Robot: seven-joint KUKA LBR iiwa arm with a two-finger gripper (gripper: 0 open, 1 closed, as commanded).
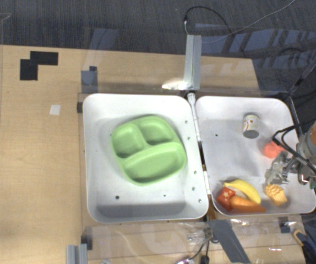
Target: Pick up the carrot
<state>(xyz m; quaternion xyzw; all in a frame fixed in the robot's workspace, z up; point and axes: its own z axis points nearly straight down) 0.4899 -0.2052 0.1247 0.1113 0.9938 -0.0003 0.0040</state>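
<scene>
Two white bins on a wooden tabletop (31, 147). Left bin (97, 202) holds a green divided plate (148, 148). Right bin (224, 147): carrot (246, 204) at front edge, w/ banana (244, 190) just behind and a red pepper (224, 197) at its left. Gripper (276, 174) hovers nr right wall, above a yellow toy (276, 193); can't tell fingers' state. Small can (250, 125) and a pink-red item (273, 149) farther back.
</scene>
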